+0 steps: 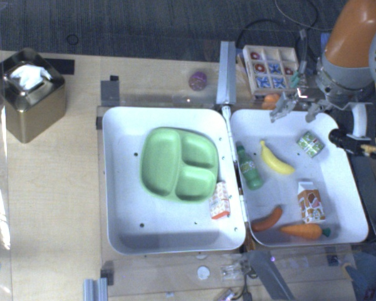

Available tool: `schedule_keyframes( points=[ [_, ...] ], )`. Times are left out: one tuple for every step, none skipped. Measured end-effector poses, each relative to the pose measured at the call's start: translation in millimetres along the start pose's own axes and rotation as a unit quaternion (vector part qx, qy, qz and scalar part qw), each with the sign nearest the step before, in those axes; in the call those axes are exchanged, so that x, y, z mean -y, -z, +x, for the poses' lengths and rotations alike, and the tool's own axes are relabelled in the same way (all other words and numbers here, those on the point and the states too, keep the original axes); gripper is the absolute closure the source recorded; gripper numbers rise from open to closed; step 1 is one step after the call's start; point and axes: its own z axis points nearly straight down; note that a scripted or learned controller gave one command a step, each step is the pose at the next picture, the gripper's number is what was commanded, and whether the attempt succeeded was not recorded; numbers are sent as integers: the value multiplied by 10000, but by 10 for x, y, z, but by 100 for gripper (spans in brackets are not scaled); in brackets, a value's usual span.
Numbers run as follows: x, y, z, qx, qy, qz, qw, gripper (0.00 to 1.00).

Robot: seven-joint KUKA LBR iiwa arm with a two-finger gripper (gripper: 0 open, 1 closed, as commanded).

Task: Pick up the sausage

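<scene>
The sausage (pixel 267 218) is a reddish-brown curved link lying at the front left of the right bin (pixel 357 200), just left of a carrot. My gripper (pixel 297 109) hangs open over the bin's far edge, both fingers spread and nothing between them. It is well behind the sausage, with a banana between the two.
In the right bin lie a yellow banana (pixel 276 158), a green bottle (pixel 249 167) against the left wall, a green packet (pixel 310 144), a small carton (pixel 311 204) and an orange carrot (pixel 303 231). The left bin (pixel 120 187) holds a green divided plate (pixel 179 163) and a small carton (pixel 220 200).
</scene>
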Motion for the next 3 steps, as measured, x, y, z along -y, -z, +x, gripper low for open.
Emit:
schedule_keyframes(
  points=[
    [997, -274, 56, 2, 294, -8, 9996, 0],
    [1383, -1328, -97, 0, 520, 3, 9986, 0],
    [1450, -1601, 51, 14, 1202, -45, 9927, 0]
  ],
)
